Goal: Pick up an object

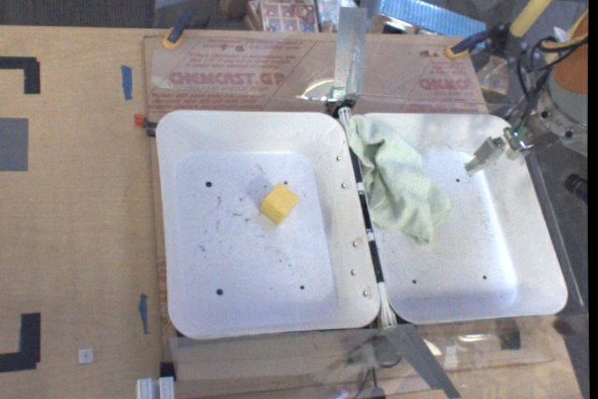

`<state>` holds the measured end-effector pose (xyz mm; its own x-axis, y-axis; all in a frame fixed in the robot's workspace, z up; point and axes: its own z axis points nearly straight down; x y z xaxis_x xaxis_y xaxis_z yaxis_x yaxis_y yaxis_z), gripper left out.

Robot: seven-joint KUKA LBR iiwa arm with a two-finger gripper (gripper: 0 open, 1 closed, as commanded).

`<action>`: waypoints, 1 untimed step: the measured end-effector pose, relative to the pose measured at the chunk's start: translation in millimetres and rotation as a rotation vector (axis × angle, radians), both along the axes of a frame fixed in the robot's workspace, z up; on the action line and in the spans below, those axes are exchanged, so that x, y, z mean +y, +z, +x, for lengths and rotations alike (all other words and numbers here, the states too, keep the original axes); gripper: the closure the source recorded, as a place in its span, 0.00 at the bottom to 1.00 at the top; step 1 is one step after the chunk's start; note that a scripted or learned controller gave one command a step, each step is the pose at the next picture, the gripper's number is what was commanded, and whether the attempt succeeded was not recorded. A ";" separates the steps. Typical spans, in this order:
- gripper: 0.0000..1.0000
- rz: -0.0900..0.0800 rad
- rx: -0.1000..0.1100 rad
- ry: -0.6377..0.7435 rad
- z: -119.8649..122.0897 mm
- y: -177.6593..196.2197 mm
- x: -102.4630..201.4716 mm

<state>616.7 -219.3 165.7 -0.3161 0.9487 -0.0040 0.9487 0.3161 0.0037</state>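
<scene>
Claw point(478, 159) hovers over the right bin's point(523, 294) far right corner; its opening cannot be told. Green cloth point(400, 187) lies against the divider, yellow block point(278, 203) mid left bin point(187, 294). Risk: descending here closes on bare floor.

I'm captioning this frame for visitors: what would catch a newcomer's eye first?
The small yellow block stands out, alone near the middle of the left bin. Next comes the crumpled pale green cloth, lying against the right bin's left wall. The gripper hangs over that bin's upper right.
</scene>
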 end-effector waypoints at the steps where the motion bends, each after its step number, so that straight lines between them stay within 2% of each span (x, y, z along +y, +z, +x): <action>1: 0.00 0.000 0.002 0.341 -58.1 -44.0 -4.4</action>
<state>558.7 -223.7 121.7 -0.6153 0.7883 -0.0032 0.7883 0.6153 0.0020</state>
